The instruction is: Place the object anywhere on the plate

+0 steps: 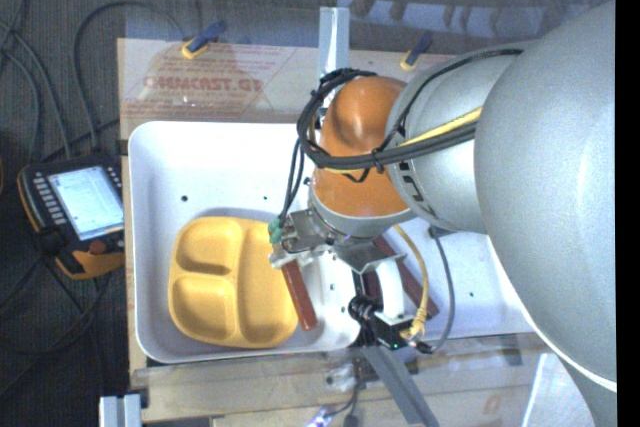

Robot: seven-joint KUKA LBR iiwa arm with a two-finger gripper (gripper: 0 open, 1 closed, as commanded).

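Your pincer (292,250) sits at the yellow plate's (225,280) right edge; you cannot tell its state or whether it grips the brown stick (299,299), which lies along that rim, presumably for an easy drop.

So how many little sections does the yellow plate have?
3: the plate has one at its top left, one at its bottom left, and a large one on its right.

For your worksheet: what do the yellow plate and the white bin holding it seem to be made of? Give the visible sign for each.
Plate: probably moulded plastic, yellow with a soft sheen, rounded compartments pressed into it. Bin: likely plastic too, smooth white with curved corners and a glossy wall.
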